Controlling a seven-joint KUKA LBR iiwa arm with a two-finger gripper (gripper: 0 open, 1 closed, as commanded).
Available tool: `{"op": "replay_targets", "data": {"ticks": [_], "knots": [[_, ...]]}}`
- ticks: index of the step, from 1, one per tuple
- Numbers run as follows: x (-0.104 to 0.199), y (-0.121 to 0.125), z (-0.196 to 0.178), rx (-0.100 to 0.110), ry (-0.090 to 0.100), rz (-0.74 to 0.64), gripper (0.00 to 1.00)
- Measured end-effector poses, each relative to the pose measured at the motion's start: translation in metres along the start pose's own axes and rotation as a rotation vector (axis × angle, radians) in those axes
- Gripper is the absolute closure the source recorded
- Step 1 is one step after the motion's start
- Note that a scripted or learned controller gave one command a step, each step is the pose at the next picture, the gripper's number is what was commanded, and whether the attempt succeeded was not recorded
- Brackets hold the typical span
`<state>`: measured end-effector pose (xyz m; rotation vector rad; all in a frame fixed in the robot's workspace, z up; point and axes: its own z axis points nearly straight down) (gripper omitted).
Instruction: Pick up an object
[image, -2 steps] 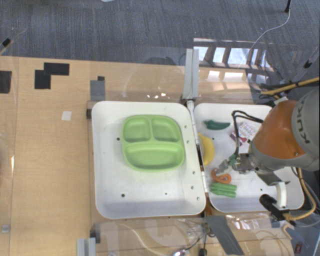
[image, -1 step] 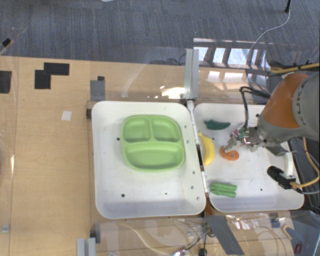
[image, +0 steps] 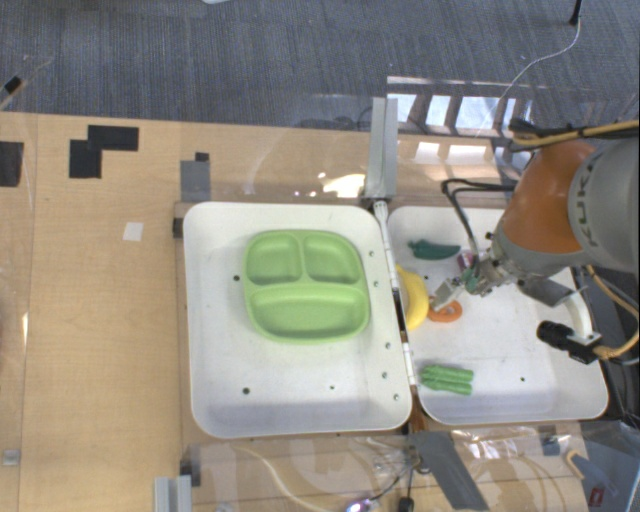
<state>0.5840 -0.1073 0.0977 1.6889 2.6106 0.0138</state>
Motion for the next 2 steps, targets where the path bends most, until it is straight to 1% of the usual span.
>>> {"op": "replay_targets", "data": {"ticks": [1, 2], "knots": [[-0.031, 0.074, 0.005, 0.01, 0.011, 0.04, 0.0], [-0.02, 0.068, 0.005, 0.008, 0.008, 0.246, 0.0]]}}
